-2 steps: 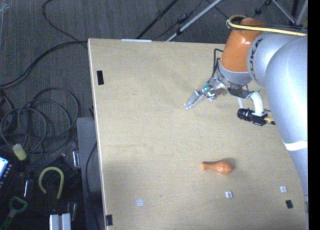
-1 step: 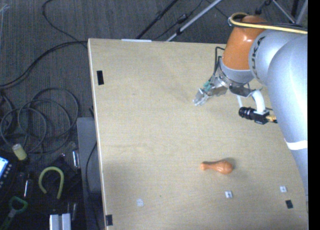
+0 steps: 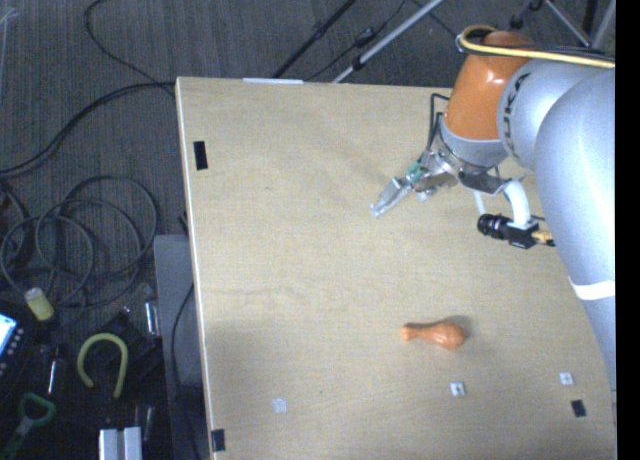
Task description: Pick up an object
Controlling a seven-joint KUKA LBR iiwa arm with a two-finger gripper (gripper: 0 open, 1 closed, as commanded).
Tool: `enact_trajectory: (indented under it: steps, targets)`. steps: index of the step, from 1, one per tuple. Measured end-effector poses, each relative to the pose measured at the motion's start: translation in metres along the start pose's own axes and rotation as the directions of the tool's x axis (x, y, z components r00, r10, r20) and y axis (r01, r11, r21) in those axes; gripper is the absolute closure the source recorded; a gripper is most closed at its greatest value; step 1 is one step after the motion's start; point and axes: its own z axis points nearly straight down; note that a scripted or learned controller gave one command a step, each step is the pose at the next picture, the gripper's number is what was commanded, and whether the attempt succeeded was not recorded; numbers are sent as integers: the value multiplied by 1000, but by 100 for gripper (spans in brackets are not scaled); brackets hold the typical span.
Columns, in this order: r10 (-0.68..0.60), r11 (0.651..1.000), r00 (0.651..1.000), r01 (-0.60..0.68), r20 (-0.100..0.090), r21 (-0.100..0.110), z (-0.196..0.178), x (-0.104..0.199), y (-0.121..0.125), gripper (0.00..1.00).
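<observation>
Operator: Pincer (image 3: 388,200) status, please.

Guide: You see it right of centre over the board (image 3: 300,278), at the end of the grey arm (image 3: 570,168) with its orange band (image 3: 480,98). Its tips point left and slightly toward the near side. The picture is too coarse there for you to tell whether they are spread or pressed together. You see nothing between them.

Operator: Where is the object?

Guide: You find the orange piece (image 3: 436,334) lying flat on the board, nearer the camera than the pincer and slightly to its right, well apart from it. Its narrow end points left and its thicker end right.

Operator: Anything else in view?

Guide: Small black marks (image 3: 201,155) sit on the board near its left edge. To your left, on the floor, cables (image 3: 80,238) lie coiled. A yellow-green hook (image 3: 102,358) lies near them.
</observation>
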Motion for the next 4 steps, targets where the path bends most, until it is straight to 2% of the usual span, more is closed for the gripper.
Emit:
enact_trajectory:
  steps: [2, 3, 4]
  targets:
    - [0, 1000, 1000, 0, 0, 0, 0, 0, 0, 0]
    - [-59, 998, 998, 59, -1, 0, 9, 17, 7, 0]
    - [-58, 998, 998, 58, -1, -2, -1, 17, 7, 100]
